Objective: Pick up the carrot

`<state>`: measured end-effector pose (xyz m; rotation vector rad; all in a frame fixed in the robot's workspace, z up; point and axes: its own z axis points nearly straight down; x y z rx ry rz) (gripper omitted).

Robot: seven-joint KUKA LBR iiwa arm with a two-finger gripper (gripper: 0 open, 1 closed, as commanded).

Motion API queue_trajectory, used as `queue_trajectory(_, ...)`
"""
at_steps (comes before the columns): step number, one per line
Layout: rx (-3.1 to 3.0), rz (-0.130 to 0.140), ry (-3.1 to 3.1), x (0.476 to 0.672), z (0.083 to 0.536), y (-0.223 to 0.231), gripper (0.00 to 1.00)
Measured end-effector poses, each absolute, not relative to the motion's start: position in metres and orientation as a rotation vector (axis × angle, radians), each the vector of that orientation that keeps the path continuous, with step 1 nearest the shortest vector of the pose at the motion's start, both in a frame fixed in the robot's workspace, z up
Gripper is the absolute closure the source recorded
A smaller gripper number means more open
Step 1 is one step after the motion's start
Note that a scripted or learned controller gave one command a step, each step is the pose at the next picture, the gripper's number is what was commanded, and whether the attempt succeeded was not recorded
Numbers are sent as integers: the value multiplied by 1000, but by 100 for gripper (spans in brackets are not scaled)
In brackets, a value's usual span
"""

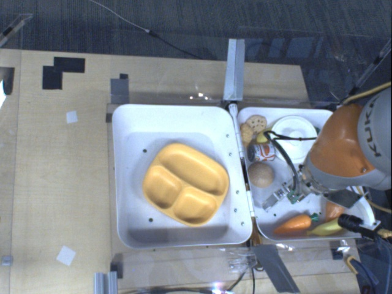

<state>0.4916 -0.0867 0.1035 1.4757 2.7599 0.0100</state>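
Spanning the bench (55, 182), two white bins sit side by side: the left bin (131, 176) carries a yellow divided tray (185, 182), and the right bin (264, 228) lies under the arm (343, 149). Its gripper (288, 195) hangs low above that bin's floor; whether the fingers are apart I cannot tell. Smaller things follow: a white bowl (295, 128), the carrot (294, 224) along the near wall beside a banana (327, 228), a brown ball (261, 175), a cookie (255, 123).

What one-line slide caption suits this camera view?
KUKA arm over the right bin, carrot near its front wall; yellow tray fills the left bin.
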Motion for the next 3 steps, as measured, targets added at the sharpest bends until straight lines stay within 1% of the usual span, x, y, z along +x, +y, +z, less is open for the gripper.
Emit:
queue_trajectory(2, 1476, 10, 2760, 492, 103, -87, 0)
queue_trajectory(3, 1606, 5, 2693, 489, 99, -93, 0)
